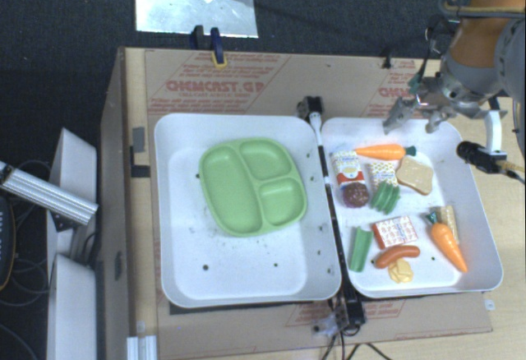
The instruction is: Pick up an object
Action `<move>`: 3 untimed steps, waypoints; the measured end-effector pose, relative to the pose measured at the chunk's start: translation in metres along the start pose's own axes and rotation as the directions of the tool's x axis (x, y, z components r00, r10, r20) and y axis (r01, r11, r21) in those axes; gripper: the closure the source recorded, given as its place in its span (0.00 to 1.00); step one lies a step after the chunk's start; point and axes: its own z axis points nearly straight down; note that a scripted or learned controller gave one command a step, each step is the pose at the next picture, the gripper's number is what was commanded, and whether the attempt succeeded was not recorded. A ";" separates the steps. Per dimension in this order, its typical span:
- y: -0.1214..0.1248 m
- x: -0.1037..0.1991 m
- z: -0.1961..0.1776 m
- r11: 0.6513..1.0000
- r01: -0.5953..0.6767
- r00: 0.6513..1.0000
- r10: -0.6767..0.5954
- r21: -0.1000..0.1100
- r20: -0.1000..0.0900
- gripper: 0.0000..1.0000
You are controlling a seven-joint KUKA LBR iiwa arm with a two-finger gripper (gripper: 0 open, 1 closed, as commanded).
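Jaws released, my gripper point(415, 113) hung above the right bin point(477, 186) rim | carrot point(382, 151) lay just below-left of me | risk: packed toys could deflect my fingers, so I missed.

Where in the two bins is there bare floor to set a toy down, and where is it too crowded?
Left bin: bare floor rings the green divided plate, widest along the near edge and left wall. Right bin: crowded through the middle, from the upper carrot to the sausage; a bare strip lies by the far right corner.
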 end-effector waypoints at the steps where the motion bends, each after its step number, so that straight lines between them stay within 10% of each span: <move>1: 0.002 -0.009 0.085 1.000 0.002 1.000 -0.002 -0.007 0.000 0.00; 2: 0.006 -0.016 0.091 1.000 0.004 1.000 -0.004 -0.015 -0.001 0.00; 3: 0.007 -0.016 0.081 1.000 0.006 1.000 -0.005 -0.021 0.002 1.00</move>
